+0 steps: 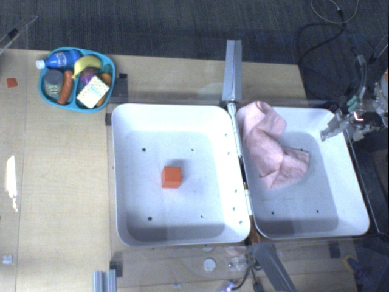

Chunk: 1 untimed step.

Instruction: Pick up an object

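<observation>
The orange block (172,177) sits in the left bin (130,139), well apart from the tool (335,128), beyond the pink cloth (271,152); it looks cube-like with no clear long axis, its edges roughly square to the bin walls. The tool hangs at the right bin's (340,218) far rim; open or closed, I cannot tell. A descent from there would likely snag cloth or close on nothing.

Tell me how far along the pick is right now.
Nothing looks picked yet. The orange block lies in the left bin and the pink cloth lies crumpled in the right bin. The pincer sits at the right bin's far right edge, carrying nothing visible. Reaching, grasping and lifting remain.
</observation>
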Each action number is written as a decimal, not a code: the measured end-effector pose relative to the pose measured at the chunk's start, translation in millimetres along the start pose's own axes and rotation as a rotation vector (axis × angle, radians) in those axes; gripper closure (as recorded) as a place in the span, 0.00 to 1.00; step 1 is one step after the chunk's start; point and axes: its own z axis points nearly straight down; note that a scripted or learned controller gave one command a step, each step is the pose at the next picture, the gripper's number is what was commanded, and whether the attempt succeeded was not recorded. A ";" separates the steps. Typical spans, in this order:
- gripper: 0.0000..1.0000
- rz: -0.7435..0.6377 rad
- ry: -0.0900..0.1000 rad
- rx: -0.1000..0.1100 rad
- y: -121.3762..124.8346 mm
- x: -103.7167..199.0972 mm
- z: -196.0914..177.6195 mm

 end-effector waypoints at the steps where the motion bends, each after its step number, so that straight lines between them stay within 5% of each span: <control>1: 0.00 -0.002 0.001 0.002 26.7 50.5 130.1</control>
